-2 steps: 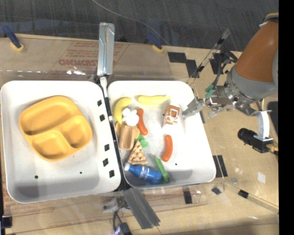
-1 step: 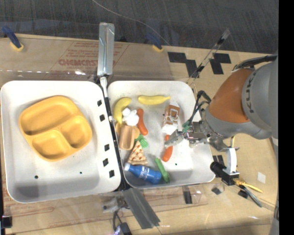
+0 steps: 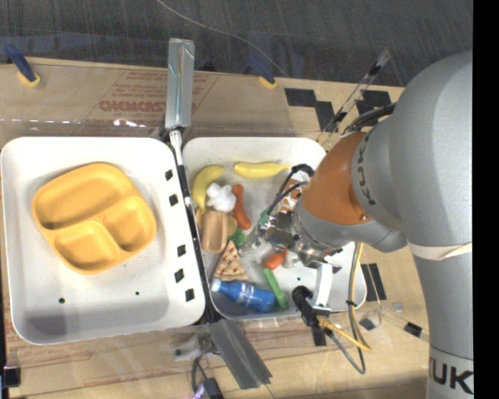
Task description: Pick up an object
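Gripper (image 3: pixel 276 241) is low in the right bin (image 3: pixel 339 158), over the toy food pile; can't tell how it's set or whether it has hold of anything, wrist blocks it. Just beside it: orange piece (image 3: pixel 274 261), green stick (image 3: pixel 271 288), red sausage (image 3: pixel 241 207). Left of those: hot dog (image 3: pixel 215 231), pizza slice (image 3: pixel 230 263), white lump (image 3: pixel 222 197), blue bottle (image 3: pixel 244 295) at the front wall. Banana (image 3: pixel 261 169) at the back. Left bin (image 3: pixel 17 248) holds a yellow tray (image 3: pixel 91 214).

Toy foods (image 3: pixel 233 248) lie jumbled in the right bin (image 3: pixel 201 152), beside a blue bottle (image 3: pixel 243 296).
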